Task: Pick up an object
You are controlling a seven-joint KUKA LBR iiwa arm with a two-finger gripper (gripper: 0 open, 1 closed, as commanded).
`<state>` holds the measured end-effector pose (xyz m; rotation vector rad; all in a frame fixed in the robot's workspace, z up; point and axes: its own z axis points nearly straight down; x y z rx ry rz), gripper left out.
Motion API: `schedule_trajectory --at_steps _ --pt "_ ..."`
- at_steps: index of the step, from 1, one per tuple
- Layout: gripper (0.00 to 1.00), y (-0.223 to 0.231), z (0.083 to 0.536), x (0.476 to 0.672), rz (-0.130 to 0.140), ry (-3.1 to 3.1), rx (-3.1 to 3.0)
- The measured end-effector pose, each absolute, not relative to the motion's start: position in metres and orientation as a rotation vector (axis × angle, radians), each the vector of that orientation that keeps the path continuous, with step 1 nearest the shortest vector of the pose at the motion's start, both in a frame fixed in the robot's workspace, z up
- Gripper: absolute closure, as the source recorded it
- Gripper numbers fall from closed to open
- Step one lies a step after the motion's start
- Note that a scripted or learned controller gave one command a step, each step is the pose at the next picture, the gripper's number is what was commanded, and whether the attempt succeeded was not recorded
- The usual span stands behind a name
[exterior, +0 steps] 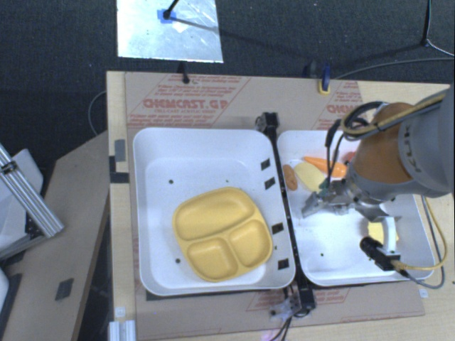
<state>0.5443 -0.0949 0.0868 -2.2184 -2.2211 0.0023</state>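
Observation:
My gripper (313, 203) is low in the right bin (334, 265), near its left wall, with the orange-banded wrist (380, 155) above it. Just behind the gripper lie a pale yellow piece (310, 177), an orange carrot-like piece (328, 165) and a small brown-orange piece (289, 177) by the bin's left wall. A yellow object (377, 231) lies at the right, partly behind the arm. Nothing shows in the gripper's grasp. In the left bin (163, 155) rests a yellow divided tray (222, 233).
A black part with a yellow cable (377, 253) hangs off the arm over the right bin's front. Clips (274, 183) line the divider between the bins. The bench is cardboard (213, 98); a foil sheet (169, 20) lies behind it.

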Motion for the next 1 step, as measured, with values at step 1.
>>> schedule_trajectory --at_steps 1 --pt "0.0 -0.0948 0.0845 0.5448 -0.001 -2.222 -2.221"
